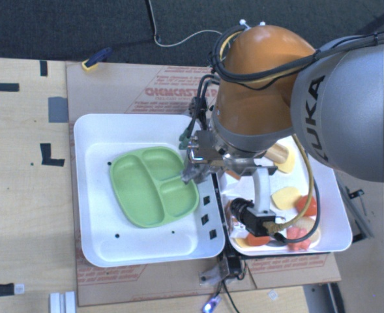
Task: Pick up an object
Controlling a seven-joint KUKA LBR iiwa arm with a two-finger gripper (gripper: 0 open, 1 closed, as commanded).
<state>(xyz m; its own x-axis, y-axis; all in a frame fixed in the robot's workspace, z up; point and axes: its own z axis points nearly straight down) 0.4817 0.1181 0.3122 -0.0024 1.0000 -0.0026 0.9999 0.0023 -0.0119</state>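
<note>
A green divided plate (151, 186) lies flat in the left white bin (90, 175). My gripper (192, 168) hangs under the big orange and grey wrist, right at the plate's right rim, close to the wall between the bins. The wrist hides whether anything is held. In the right bin (338, 230) lie small toy foods: a tan piece (280, 154), a yellow slice (285, 197), red pieces (302, 238) and an orange piece (251, 242). The arm covers most of that bin.
Both bins rest on a brown cardboard sheet (133, 90) on the wooden bench. A yellow and blue clip (96, 58) lies at the cardboard's far left corner. A thin white cable (156, 34) trails across the dark floor behind.
</note>
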